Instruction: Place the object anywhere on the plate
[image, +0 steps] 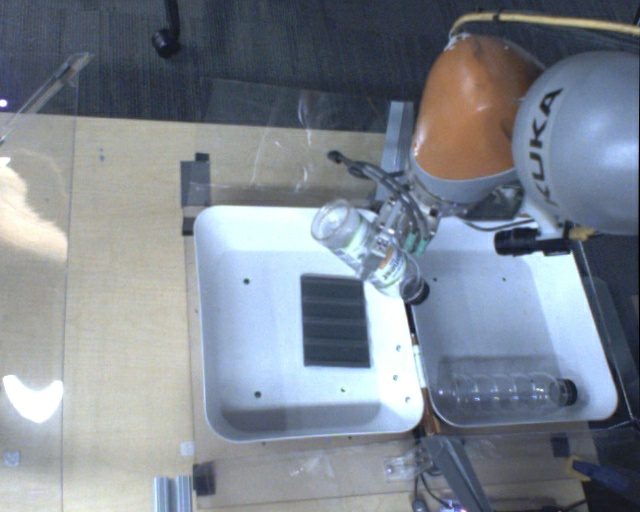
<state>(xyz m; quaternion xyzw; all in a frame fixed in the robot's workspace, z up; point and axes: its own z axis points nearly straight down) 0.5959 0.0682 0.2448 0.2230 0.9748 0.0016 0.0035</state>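
The gripper is gripping a small clear jar, its fingers closed on the jar's right end, and is carrying it tilted above the far right part of the left bin, presumably so it can travel left and nearer toward the dark ribbed plate lying flat in that bin. The fingers themselves are proving hard to separate from wrist hardware and jar glare, while a clear bottle is lying along the right bin's near wall.
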